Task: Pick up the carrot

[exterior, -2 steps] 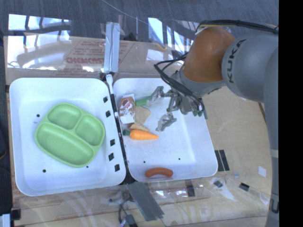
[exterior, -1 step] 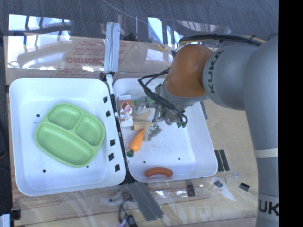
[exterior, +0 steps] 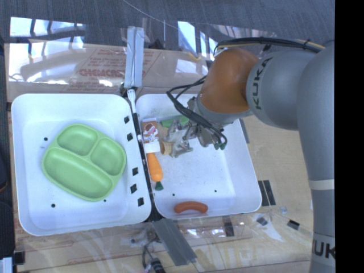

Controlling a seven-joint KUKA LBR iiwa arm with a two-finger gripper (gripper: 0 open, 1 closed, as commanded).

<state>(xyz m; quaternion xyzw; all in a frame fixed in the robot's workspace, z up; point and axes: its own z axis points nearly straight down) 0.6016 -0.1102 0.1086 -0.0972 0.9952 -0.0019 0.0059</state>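
Carrot (exterior: 154,166) lying flat in right bin (exterior: 239,175), tight along its left wall, long axis running far to near, green stub at near end. Small red-and-white carton (exterior: 150,134) just beyond its far end, possibly touching. Orange-brown sausage (exterior: 190,207) near front wall, well apart. Gripper (exterior: 182,141) low over the bin, just right of and beyond the carrot, not touching it; nothing seen held. Cannot tell whether gripper is released or clenched, metal parts too cluttered to read. Left bin (exterior: 23,152) carrying green divided plate (exterior: 84,161). Likely a toy carrot: light, stiff, smooth, tapered, so prone to slip or roll. Best taken across the thick middle, squeezing left-right. Wall on its left leaves little clearance on that side; risk of clipping wall or carton.
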